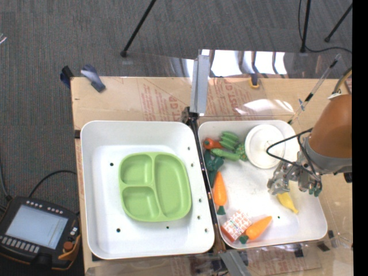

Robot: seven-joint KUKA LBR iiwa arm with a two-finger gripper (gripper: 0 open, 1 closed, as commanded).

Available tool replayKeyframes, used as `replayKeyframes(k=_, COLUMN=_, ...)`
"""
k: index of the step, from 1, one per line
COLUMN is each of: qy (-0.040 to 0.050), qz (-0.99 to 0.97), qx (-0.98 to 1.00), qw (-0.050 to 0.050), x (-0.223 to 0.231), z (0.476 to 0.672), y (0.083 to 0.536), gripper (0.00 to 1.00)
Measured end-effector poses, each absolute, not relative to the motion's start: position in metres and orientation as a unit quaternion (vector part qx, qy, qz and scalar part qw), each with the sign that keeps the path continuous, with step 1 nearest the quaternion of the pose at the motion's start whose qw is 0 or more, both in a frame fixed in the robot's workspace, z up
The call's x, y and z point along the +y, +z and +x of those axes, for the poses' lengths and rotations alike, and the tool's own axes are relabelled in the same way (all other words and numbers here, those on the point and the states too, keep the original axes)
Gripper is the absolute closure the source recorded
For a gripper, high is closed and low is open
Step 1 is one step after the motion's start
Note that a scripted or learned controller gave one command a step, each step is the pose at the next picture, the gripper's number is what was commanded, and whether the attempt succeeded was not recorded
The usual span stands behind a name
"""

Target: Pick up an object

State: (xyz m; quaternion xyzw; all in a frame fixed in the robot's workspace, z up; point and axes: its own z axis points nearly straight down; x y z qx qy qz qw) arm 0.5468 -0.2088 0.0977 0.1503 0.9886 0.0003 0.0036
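A robotics lab, by the look of it — grey carpet floor (69, 27), tripod legs (141, 22) splayed behind a plywood counter (132, 99), two white bins (92, 154) set side by side, a teach pendant (37, 229) with its screen lying on the floor, cables trailing — and a grey robot arm (336, 137) reaching in

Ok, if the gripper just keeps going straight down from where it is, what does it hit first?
Probably the yellow banana-like toy, lying just below the gripper in the right bin; depth is hard to judge from this slanted view.
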Motion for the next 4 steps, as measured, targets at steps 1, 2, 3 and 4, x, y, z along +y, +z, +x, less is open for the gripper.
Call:
replayKeyframes(k=1, qy=0.0004, qz=0.15, qx=0.989, qw=0.003, x=-0.208, z=0.547, y=0.097, gripper=0.0)
replayKeyframes(k=2, qy=0.0001, qz=0.148, qx=0.989, qw=0.006, x=-0.208, z=0.548, y=0.108, gripper=1.0)
replayKeyframes(k=3, qy=0.0003, qz=0.148, qx=0.989, qw=0.005, x=-0.208, z=0.548, y=0.107, gripper=0.0)
replayKeyframes(k=4, qy=0.0012, qz=0.169, qx=0.986, qw=-0.001, x=-0.202, z=0.545, y=0.086, gripper=0.0)
